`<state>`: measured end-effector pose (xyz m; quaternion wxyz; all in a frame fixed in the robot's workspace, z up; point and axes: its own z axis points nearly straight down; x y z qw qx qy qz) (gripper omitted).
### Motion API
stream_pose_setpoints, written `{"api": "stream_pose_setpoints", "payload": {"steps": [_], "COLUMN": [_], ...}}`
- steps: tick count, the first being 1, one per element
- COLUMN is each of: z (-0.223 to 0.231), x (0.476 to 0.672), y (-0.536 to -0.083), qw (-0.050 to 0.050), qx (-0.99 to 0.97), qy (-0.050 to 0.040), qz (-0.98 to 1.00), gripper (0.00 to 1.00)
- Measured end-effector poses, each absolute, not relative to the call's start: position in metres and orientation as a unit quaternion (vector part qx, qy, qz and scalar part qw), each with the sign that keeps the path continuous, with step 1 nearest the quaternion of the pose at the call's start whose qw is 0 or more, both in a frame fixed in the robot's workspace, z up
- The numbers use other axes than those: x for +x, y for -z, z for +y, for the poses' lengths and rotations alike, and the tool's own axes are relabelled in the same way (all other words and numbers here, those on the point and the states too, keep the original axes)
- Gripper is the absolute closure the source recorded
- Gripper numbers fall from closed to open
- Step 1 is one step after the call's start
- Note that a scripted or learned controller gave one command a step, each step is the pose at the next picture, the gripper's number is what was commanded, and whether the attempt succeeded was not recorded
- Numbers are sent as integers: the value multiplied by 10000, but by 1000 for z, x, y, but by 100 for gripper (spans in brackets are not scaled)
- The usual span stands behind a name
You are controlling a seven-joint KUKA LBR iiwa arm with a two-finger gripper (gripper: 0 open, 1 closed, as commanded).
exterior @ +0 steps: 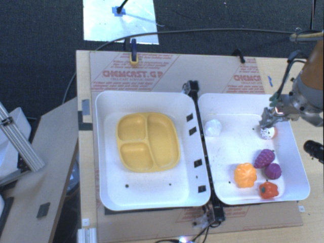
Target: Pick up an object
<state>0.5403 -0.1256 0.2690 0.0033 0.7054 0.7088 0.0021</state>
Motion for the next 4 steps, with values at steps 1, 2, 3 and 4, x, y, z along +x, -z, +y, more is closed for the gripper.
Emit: {"api": "stream_pose_setpoints", "payload": {"steps": [1,2,3,4], "z": [-72,-23,40,91], "x": [535,529,525,518], "y": [-273,-274,-263,-262], "qw": [3,3,-2,-2], "qx": [7036,7038,7031,7035], "qy": [-15,-10,-16,-14], "qz": [7106,7103,7111,7107], "gripper": [100,100,100,100]}}
